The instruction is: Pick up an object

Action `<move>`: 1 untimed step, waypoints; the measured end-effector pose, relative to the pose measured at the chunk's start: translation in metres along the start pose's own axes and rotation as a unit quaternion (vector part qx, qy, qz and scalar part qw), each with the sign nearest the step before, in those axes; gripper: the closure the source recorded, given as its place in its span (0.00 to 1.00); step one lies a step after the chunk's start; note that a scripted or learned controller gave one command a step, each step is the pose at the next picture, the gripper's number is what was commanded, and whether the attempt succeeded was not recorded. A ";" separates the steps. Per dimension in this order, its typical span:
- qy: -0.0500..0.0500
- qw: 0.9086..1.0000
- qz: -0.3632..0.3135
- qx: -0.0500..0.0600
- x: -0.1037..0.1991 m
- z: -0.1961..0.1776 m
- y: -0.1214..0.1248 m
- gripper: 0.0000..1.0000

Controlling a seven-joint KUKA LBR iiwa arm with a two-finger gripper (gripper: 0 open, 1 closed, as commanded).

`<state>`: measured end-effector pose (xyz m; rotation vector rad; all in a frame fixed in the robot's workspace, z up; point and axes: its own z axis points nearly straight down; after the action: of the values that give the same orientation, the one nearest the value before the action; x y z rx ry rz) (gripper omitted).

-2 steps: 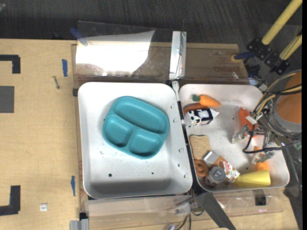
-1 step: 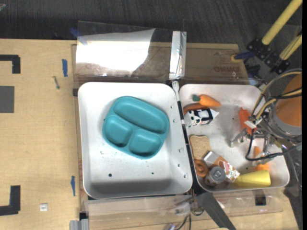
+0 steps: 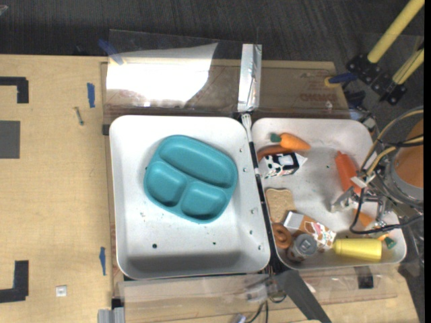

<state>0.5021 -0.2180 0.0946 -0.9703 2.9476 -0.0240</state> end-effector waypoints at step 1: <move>0.011 1.000 -0.014 -0.014 -0.029 0.008 -0.020 0.00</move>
<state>0.5376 -0.2172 0.0882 -1.0217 2.9622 0.0071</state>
